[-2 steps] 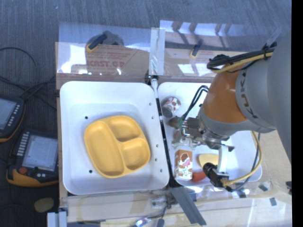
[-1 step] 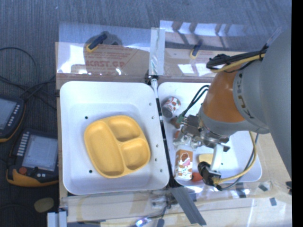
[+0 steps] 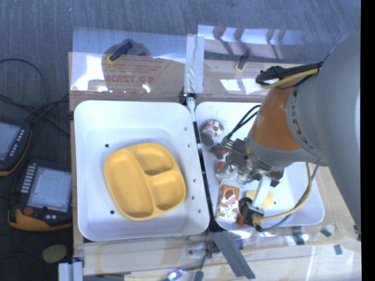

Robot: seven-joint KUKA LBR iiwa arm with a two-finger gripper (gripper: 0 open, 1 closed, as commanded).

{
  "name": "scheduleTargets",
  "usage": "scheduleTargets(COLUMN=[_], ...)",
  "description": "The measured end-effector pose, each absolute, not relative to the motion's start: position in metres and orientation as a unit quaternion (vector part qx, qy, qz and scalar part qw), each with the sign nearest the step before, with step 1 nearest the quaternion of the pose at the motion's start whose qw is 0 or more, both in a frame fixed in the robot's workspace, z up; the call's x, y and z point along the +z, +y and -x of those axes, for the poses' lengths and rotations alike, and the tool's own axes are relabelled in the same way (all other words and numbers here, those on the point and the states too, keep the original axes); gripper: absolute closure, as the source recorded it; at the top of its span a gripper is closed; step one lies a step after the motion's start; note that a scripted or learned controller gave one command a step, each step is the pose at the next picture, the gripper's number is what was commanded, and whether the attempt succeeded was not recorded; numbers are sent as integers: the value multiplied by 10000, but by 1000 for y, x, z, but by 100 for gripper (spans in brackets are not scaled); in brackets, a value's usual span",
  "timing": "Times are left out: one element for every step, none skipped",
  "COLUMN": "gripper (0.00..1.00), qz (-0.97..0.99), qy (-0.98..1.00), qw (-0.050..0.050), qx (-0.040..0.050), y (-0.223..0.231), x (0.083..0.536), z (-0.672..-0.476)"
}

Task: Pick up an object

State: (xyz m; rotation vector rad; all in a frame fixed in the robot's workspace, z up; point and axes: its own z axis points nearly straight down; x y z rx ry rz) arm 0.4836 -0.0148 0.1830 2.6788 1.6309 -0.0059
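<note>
Single fixed camera sat above bench, looked down at slant. Two shallow white plastic bins, left (image 3: 82,157) and right (image 3: 313,206), lay side by side mid-frame. Grey carpeted floor (image 3: 176,4) filled far edge. Bulky grey arm with orange band (image 3: 304,122) entered from right, close under lens, covered much of right bin.

Grey carpet (image 3: 176,4) runs all round the bench, black cables (image 3: 26,92) snaking across it at left, two handheld control pendants (image 3: 41,195) lying there; bright glare bounces off the clear panels (image 3: 234,51) behind the bins
</note>
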Motion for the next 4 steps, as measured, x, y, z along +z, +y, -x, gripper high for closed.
scheduleTargets(gripper=[100,100,100,100], qz=[-9307,-9216,-9303,-9148], qy=[3658,3880,3667,4039], qw=[11,10,11,9], qx=[-38,-39,-30,-35], y=[44,-4,3,-29], x=[182,182,222,221], z=[-566,-616,-660,-657])
